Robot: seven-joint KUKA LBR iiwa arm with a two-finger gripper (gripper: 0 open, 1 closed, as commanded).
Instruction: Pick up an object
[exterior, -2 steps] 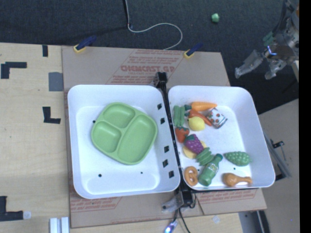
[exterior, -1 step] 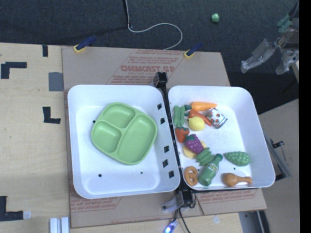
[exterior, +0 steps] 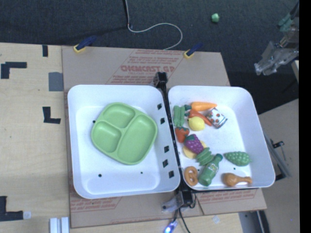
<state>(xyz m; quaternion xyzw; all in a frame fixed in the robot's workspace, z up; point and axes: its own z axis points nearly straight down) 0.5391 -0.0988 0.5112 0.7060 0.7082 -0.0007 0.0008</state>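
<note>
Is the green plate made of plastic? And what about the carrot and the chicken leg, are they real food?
Green plate: probably plastic, one even colour, smooth moulded sections. Carrot and chicken leg: look like toy plastic, flat bright colours, slightly shiny. Can't be sure from here.

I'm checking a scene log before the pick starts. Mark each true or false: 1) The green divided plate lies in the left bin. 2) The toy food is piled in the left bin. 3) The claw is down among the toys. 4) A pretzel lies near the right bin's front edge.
1) True: the green divided plate lies in the left bin.
2) False: the toy food, such as the carrot, lies in the right bin.
3) False: the claw is outside the bins, beyond the right bin's far corner.
4) True: the pretzel is there.
</note>
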